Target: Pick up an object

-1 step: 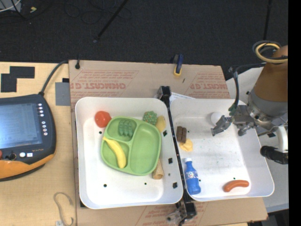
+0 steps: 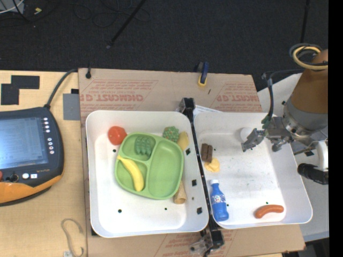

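Note:
My gripper [image 2: 265, 142] hangs over the back right part of the right bin [image 2: 252, 218], open, with bare white bin floor between its fingers. In that bin lie a brown block [image 2: 207, 152] and a yellow piece [image 2: 213, 166] by the left wall. A blue bottle [image 2: 218, 200] lies near the front left and an orange sausage [image 2: 268, 211] at the front right. All of these lie apart from the gripper.
The left bin [image 2: 102, 208] holds a green divided plate [image 2: 163, 170] with a banana [image 2: 132, 173] and a green item [image 2: 143, 144] on it. A red tomato [image 2: 117, 135] and a green bunch [image 2: 171, 133] lie beside the plate. A tablet pendant [image 2: 27, 151] rests at far left.

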{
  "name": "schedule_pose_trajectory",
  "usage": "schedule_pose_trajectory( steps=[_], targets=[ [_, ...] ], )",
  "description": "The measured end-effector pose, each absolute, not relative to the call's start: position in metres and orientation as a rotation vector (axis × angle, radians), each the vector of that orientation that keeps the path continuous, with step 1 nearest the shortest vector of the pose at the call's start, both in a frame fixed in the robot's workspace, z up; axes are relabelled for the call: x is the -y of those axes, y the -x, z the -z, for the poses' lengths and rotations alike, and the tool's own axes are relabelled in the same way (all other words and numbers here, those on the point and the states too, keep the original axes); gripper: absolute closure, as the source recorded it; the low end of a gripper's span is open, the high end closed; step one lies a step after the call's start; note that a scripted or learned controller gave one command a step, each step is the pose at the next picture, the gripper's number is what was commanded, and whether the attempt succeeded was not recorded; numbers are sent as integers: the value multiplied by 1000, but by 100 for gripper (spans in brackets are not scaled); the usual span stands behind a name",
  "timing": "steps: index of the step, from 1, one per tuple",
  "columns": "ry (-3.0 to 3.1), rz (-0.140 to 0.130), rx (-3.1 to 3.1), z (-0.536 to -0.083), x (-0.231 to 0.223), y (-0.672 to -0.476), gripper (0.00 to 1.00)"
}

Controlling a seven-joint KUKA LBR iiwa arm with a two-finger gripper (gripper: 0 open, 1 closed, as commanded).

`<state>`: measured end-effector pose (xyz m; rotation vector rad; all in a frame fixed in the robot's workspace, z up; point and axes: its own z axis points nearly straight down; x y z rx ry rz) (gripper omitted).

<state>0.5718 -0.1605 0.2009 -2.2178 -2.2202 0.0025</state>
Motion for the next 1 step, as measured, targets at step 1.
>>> schedule_pose_trajectory(
  steps=[1],
  targets=[
    [2215, -6, 2219, -155, 162, -577, 0]
  ],
)
